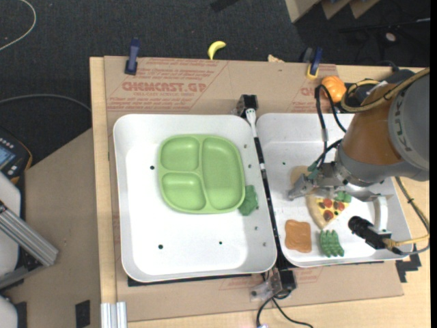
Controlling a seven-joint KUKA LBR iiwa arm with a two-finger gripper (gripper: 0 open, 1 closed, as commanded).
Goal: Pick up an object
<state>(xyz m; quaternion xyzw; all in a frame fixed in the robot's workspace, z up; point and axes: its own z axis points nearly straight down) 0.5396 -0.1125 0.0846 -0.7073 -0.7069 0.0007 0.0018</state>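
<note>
Now low over the right bin (273, 132), the claw (300, 183) hangs at the bin's middle, its grey tips pointing toward 9 o'clock; whether they are spread or pressed together cannot be told from this slant. Nearest prey is the pizza slice (326, 209), just beside the claw at about 4 o'clock, its long axis running from 11 to 5 o'clock. Farther the same way lie the brown toast (298, 236) at 6 o'clock and the green piece (331, 243) beside it, both near the bin's front wall. A tan object sits partly hidden under the claw. Across the divide, the left bin (136, 231) carries a green tray (202, 173), well apart from the arm. Red print on the cardboard sheet (164, 85) covering the worktop reads "CHEMCAST", the rest too blurred to make out.
</note>
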